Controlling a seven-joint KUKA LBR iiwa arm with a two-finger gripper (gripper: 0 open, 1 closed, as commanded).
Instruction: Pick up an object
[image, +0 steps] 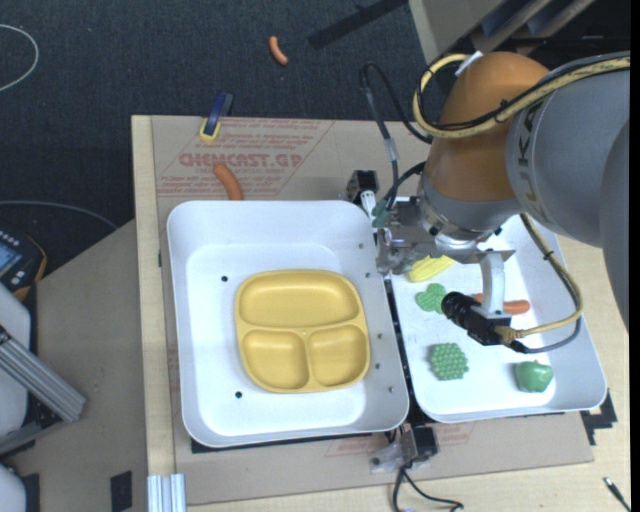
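The right bin holds several toy foods. A yellow piece lies at its upper left, with a small green piece just below it. A bumpy green piece and a smooth green one sit near the front. An orange stick lies to the right. My gripper hangs under the orange wrist at the bin's upper left corner, right beside the yellow piece. The wrist body hides most of it.
The left bin holds a yellow divided plate. A black cable fitting hangs over the right bin. On the cardboard behind lie an orange toy and a blue and yellow item.
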